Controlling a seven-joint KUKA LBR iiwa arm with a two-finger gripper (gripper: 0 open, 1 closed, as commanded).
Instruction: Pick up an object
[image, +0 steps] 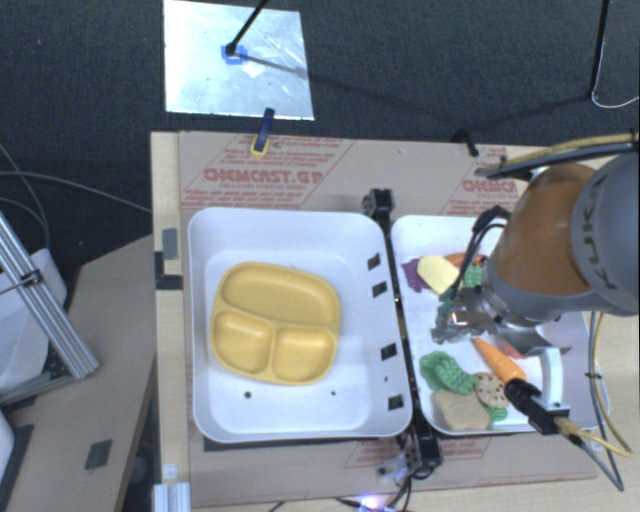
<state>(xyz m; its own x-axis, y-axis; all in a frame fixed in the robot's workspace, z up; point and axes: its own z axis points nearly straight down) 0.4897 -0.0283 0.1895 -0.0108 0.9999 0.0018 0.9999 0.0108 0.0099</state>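
The table (300, 165) carries two white bins side by side. The left bin (290, 235) holds a yellow divided tray (275, 322). The right bin (420, 235) holds the candidate objects, crowded together: a pale yellow piece (437, 272) beside a purple one (413, 272), a green knobbly toy (443, 370), an orange carrot (498, 360) and a tan slice (462, 411).

The arm (555, 240) covers much of the right bin. The claw (457, 322) sits low among the objects; whether it is released or clenched cannot be told, and nothing is visibly held.

Risk: the pieces lie close together, so the claw may shove neighbours aside, catch two at once, or come up with nothing.
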